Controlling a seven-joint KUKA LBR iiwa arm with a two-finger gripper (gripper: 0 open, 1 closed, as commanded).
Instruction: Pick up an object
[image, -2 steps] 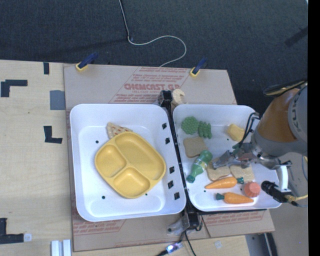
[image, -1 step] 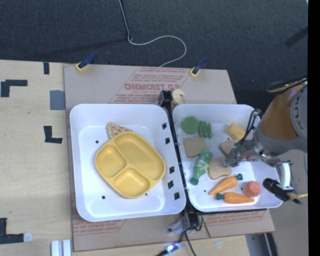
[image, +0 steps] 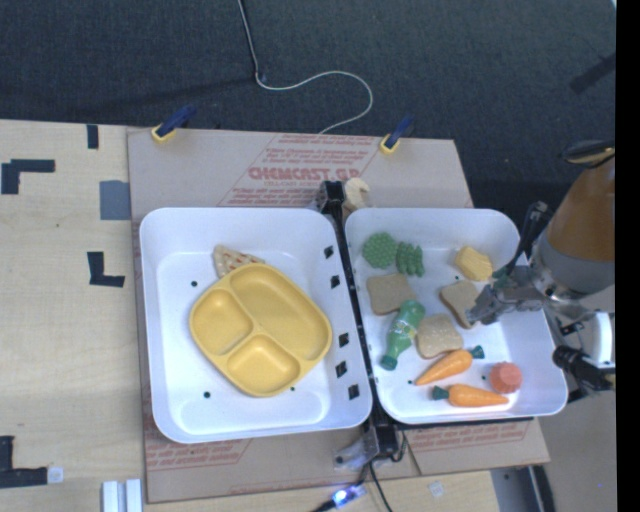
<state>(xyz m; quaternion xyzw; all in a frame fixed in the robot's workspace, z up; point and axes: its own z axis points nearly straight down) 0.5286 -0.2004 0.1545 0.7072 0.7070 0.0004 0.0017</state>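
A grey arm with an orange band reaches in from the right and sets its gripper (image: 487, 303) low over the right bin (image: 530, 405), the dark fingertips at the right edge of a tan bread slice (image: 459, 299) that lies flat near the bin's middle; whether the gripper is released, clenched or grasping cannot be told, since the tips blur into the slice's edge and nothing is seen lifted; the right bin is crowded with toy food: a dark green leafy piece (image: 379, 249) and a ridged green piece (image: 409, 259) at the back, a yellow chunk (image: 473, 263) just behind the gripper, a second tan slice (image: 388, 292) to the left, a green bottle (image: 401, 333) lying tilted beside a third slice (image: 437, 335), two orange carrots (image: 443, 367) (image: 472, 397) along the front, and a small red-orange ball (image: 506, 376) near the front right corner; the left bin (image: 165, 330) holds a yellow divided tray (image: 259, 328) set at a slant, with a tan waffle-patterned wedge (image: 232, 261) poking out from under its back edge; both bins rest side by side on a cardboard sheet (image: 300, 170) pinned by blue-and-yellow clamps (image: 172, 123) (image: 396, 134), and a thin white cable (image: 320, 80) loops across the dark floor behind.
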